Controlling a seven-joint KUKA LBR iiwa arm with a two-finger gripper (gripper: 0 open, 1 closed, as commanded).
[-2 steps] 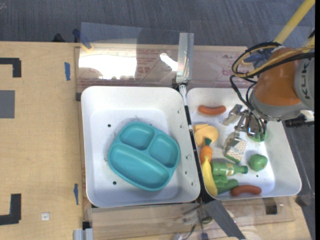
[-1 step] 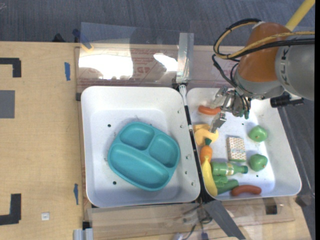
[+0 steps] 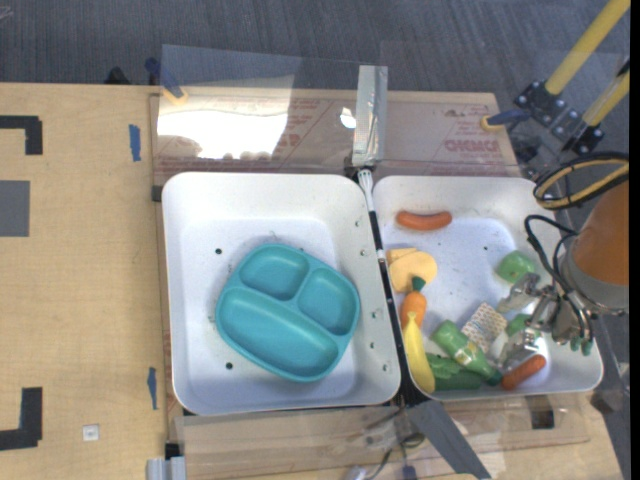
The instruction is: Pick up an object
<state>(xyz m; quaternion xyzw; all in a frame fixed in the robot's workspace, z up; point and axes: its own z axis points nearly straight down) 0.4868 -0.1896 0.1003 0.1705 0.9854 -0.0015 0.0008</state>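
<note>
My gripper (image 3: pixel 524 320) is low in the right bin (image 3: pixel 470 200), near its right wall, reaching in from the grey arm with the orange band (image 3: pixel 604 244). Its two metal fingers (image 3: pixel 519 293) stand spread apart, so it is open. A small green piece (image 3: pixel 517 321) lies between them; whether they touch it is unclear. Just left of the gripper lies a tan waffle-like piece (image 3: pixel 485 322). A red-orange toy (image 3: pixel 523 370) lies just below the gripper, and a green pepper (image 3: pixel 517 265) just above it.
Elsewhere in the right bin lie a sausage (image 3: pixel 424 220), a yellow piece (image 3: pixel 412 266), a carrot (image 3: pixel 413 304), a banana (image 3: pixel 418 356) and green vegetables (image 3: pixel 460 354). The left bin (image 3: pixel 190 268) holds a teal divided plate (image 3: pixel 288 311). Black cables (image 3: pixel 560 183) loop by the arm.
</note>
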